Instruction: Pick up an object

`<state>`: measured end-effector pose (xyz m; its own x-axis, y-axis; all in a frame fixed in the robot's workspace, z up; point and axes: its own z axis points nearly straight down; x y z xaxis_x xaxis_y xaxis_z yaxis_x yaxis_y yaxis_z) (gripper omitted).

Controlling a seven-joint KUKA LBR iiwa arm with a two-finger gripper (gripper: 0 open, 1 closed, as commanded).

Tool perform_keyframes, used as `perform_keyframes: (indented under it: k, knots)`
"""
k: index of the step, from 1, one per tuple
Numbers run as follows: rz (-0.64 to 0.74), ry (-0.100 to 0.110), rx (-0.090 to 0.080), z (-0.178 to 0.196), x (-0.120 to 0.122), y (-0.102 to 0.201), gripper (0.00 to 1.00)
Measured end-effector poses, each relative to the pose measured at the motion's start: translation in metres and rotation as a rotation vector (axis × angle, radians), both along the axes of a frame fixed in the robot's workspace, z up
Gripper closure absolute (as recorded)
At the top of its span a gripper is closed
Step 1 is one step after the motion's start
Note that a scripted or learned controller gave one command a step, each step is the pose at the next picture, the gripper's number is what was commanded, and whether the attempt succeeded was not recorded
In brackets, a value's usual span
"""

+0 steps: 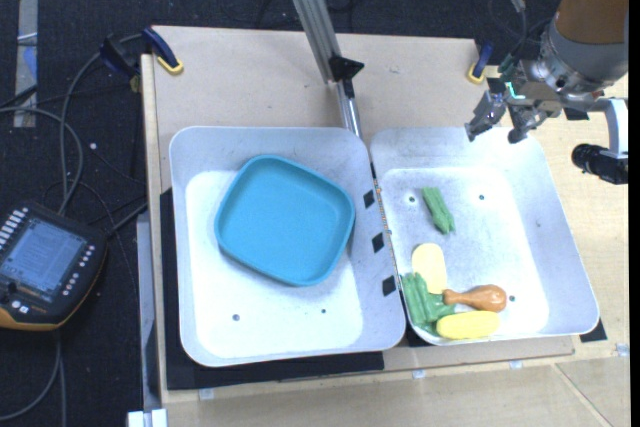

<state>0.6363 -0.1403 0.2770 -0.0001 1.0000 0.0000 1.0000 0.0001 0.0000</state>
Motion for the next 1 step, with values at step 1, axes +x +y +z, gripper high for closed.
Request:
perform_keyframes:
  k: [1]
  knots:
    - [0.0, 0.0, 0.0, 0.0, 0.0, 0.0, 0.0]
